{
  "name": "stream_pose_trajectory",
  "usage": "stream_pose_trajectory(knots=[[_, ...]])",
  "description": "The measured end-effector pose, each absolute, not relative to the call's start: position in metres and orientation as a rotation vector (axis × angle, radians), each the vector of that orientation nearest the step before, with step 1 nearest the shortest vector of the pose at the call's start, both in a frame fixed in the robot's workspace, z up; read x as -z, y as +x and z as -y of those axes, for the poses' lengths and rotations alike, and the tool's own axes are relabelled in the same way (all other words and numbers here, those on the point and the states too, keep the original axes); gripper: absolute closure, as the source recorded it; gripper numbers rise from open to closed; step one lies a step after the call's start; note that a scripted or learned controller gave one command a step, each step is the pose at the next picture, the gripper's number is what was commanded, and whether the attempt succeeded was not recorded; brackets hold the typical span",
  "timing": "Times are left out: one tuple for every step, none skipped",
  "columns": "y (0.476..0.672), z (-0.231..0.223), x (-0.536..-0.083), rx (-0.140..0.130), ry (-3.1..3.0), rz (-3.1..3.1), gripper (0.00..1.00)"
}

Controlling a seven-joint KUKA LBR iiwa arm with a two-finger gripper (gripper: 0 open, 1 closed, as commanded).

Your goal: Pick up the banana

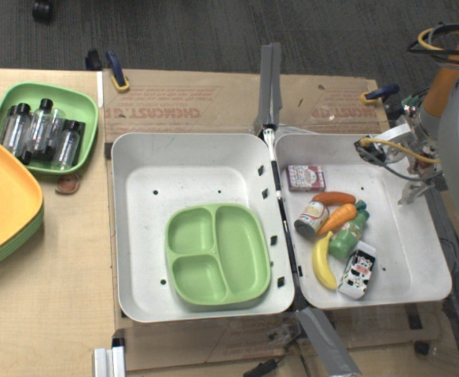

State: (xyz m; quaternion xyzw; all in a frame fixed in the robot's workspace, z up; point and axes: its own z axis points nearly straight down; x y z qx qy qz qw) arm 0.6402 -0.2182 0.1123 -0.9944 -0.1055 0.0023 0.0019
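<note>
The yellow banana [322,261] lies in the right white bin [406,250], towards its front left, curved and pointing front to back. A green bottle [347,238] touches its right side and a small can [311,218] sits just behind it. The grey arm reaches in over the bin's right rim, with cables around its wrist. Its gripper [416,185] hangs near the bin's back right, well to the right of and behind the banana. Nothing shows in its grasp.
Also in the right bin: a pink box [306,177], two carrots [338,210] and a white cow-print carton [358,273]. The left bin [135,210] holds a green divided plate [218,254]. A green tray of bottles [45,128] and orange plates [1,203] are far left.
</note>
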Motion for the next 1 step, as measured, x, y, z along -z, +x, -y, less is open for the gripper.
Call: stream_pose_trajectory(knots=[[0.6402, 0.2182, -0.1123, -0.007, -3.120, 0.331, 0.00]])
